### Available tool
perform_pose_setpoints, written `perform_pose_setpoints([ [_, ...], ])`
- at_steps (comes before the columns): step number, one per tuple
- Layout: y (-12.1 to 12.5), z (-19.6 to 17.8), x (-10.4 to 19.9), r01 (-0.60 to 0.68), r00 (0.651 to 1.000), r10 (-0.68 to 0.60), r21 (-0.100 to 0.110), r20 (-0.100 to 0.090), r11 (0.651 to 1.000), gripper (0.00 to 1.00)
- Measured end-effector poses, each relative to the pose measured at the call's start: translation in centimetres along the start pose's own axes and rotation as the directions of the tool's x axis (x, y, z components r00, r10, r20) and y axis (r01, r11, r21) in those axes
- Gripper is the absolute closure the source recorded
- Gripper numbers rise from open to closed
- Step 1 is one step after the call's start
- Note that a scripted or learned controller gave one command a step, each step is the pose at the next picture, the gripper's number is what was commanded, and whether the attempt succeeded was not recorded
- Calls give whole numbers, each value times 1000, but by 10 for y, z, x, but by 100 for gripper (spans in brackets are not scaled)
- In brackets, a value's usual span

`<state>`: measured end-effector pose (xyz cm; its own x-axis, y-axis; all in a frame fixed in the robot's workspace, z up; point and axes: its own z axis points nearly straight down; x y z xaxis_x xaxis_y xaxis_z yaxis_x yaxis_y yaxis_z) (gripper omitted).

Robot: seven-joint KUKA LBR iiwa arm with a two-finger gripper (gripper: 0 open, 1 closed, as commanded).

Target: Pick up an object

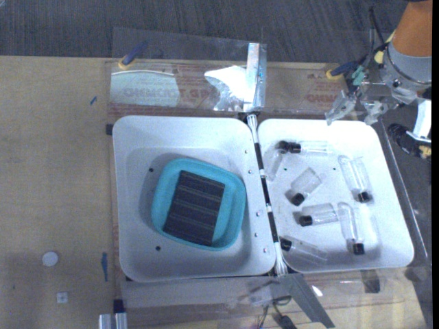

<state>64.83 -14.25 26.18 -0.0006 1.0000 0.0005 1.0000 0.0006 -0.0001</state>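
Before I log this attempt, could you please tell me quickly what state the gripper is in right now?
Gripper: open, fingers spread and holding nothing, above the far edge of the right bin.

One fixed overhead camera, slanted down on both white bins (pixel 130 252).

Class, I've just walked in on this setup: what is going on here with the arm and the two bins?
A robot arm's gripper hangs at the far edge of the right bin, open and holding nothing. That bin holds several clear vials with black caps, lying scattered on their sides. The left bin holds a teal tray with a dark ribbed block resting in it. No pick has been made yet; everything lies untouched.
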Motion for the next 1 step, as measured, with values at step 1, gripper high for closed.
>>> perform_pose_setpoints([
  [1, -72, 149, -12, 83, 997, -83, -34, 6, 996, 0],
])
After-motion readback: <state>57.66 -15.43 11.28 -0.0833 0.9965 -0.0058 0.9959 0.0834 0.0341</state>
